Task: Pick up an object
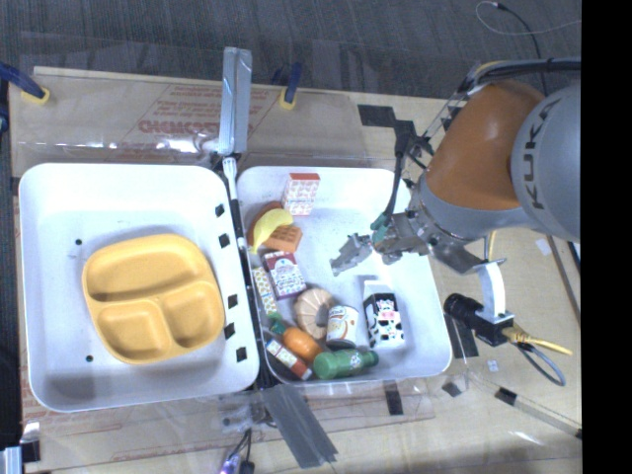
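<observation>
My gripper (348, 253) hangs over the bare middle of the right bin (420, 358), its two metal fingers spread and nothing between them. It sits just above and left of a white carton with black cow spots (383, 321). To its left lie a yellow banana-shaped toy (274, 228) and a small red carton (286, 274). Below it are a tan bread roll (313, 306) and a small can (343, 325). An orange-and-white box (302, 193) stands at the bin's far side.
A green bottle (346, 362) and an orange bottle (296, 344) lie along the right bin's near wall. A patterned strip box (263, 289) leans by the divider. The left bin (49, 196) holds a yellow divided tray (152, 294).
</observation>
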Robot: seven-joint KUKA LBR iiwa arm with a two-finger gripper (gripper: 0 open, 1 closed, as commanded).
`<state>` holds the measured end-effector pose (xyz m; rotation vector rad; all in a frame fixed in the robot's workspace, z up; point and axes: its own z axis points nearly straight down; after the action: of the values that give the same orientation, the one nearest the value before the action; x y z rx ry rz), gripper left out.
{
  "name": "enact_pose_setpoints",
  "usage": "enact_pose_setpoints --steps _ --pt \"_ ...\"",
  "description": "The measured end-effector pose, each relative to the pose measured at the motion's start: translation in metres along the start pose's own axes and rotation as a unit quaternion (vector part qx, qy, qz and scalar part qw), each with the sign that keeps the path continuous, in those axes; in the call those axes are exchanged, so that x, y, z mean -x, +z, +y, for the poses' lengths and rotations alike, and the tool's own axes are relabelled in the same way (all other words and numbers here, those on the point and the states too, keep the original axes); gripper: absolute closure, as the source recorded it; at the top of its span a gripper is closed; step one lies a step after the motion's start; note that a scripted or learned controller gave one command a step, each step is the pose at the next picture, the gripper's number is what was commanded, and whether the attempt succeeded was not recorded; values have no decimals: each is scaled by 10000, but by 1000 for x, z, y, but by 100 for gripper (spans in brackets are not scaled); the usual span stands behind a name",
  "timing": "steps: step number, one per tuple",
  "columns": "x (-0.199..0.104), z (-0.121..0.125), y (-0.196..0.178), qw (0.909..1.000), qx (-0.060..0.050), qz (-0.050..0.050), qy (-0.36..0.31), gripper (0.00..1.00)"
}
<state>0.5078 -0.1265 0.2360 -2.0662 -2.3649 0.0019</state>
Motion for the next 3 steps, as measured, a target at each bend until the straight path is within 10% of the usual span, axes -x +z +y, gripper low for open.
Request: enact_pose_setpoints --steps 2,3 --pt "78 -25 128 9993 2 4 -376 0" --pt "44 -37 80 9980 -3 0 629 0"
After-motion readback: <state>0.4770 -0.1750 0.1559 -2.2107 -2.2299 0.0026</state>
